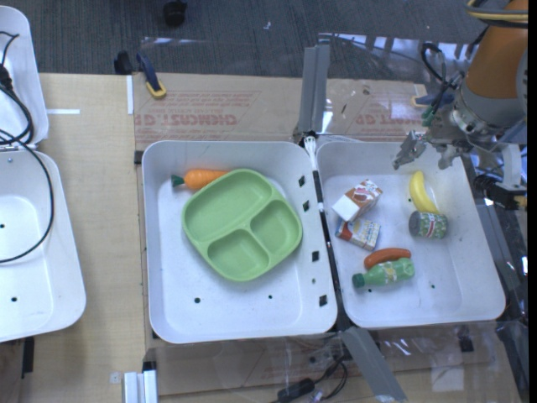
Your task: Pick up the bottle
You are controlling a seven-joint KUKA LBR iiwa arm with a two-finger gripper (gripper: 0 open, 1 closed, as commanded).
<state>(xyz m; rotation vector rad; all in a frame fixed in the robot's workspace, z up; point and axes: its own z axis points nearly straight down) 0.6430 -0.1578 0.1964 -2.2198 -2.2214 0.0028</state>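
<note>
lying near the front edge of the right bin (470,309), the green bottle (384,274) is being left untouched, a sausage (387,257) touching it. gripper (432,145) is hovering at the back edge, holding nothing; its opening cannot be told. it should be lowered across the bottle's body, clear of the sausage.

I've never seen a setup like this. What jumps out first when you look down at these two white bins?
The big green divided plate fills the middle of the left bin, with an orange carrot at its upper edge. The right bin holds a cluster of small things: a yellow banana, a green bottle lying on its side, small cartons. The gripper hangs over that bin's far edge.
</note>
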